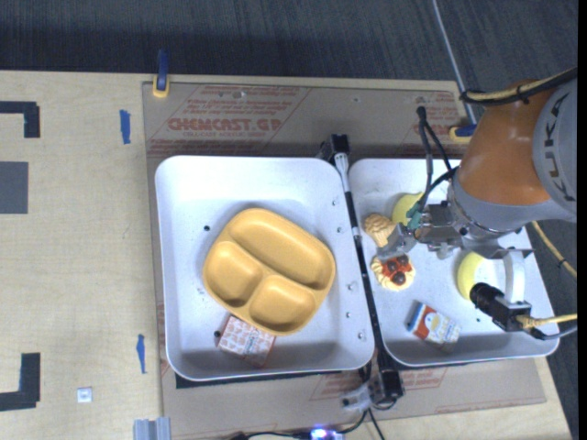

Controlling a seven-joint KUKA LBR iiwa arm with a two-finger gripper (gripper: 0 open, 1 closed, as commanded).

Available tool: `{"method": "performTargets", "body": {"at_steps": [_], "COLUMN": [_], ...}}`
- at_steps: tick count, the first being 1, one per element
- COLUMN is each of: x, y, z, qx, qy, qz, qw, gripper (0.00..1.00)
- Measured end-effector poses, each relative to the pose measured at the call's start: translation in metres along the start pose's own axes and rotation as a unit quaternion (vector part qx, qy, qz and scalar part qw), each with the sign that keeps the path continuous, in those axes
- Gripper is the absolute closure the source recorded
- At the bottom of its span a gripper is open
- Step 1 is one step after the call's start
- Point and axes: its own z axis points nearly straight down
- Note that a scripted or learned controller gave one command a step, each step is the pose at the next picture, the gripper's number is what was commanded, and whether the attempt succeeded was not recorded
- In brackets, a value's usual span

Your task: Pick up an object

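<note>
Floor (275, 16): dark grey carpet, beyond the bench's far edge.
Bench (73, 246): pale wood, with black marks and blue tape.

Yellow tray (268, 269) in left bin (174, 246); arm (514, 168) over right bin (541, 333).

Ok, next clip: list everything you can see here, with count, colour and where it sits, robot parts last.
Bins: two, white, side by side on the bench.
Divided plate: one, yellow, three compartments, middle of the left bin.
Patterned packet: one, red and white, left bin, partly under the plate's near edge.
Small carton: one, white with red and blue, near edge of the right bin.
Tan toy: one, right bin by the divider.
Red-and-yellow toy: one, just below the tan toy.
Yellow-green pieces: two, right bin, partly behind the arm.
Arm: one, grey with orange band, over the right bin.
Gripper: one, beside the tan toy.
</note>
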Motion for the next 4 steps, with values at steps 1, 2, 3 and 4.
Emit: {"method": "performTargets", "body": {"at_steps": [1, 2, 3, 4], "x": [-0.049, -0.049, -0.049, -0.049], "y": [-0.038, -0.036, -0.036, -0.035], "z": [0.109, 0.098, 0.098, 0.088], "qx": [0.002, -0.002, -0.001, -0.003], "qy": [0.0, -0.001, -0.001, -0.001], "qz": [0.001, 0.002, 0.001, 0.001], "qw": [1.0, 1.0, 1.0, 1.0], "gripper": [0.0, 1.0, 0.0, 1.0]}}
